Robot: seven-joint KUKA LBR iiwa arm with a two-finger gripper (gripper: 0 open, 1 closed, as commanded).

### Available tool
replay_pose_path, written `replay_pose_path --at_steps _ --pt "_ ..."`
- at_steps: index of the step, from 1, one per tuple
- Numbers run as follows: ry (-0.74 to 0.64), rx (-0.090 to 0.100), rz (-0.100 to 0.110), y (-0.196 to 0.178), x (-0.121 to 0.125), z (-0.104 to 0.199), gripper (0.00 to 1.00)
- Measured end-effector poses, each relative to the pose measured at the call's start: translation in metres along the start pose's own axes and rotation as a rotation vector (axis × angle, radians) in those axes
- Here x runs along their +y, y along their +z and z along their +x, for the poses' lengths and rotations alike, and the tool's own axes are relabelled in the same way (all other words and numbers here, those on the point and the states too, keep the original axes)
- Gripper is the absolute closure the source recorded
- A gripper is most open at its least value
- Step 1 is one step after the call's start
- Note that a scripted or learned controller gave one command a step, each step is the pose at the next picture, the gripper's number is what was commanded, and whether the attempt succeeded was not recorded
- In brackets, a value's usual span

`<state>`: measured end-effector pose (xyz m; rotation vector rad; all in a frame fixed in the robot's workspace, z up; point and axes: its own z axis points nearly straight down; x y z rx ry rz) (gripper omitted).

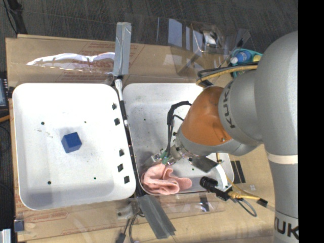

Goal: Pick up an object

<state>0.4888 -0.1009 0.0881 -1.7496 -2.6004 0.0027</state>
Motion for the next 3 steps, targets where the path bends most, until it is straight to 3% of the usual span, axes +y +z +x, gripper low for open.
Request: replay_pose_path --at_steps 1,2,3 --pt "-0.003 0.002 0.003 -0.006 0.001 -0.001 1.0" --pt "0.302 -0.003 -0.001 -0.101 0.05 0.024 1.0" --pt "0.258 -0.003 0.001 -0.169 0.09 0.032 1.0"
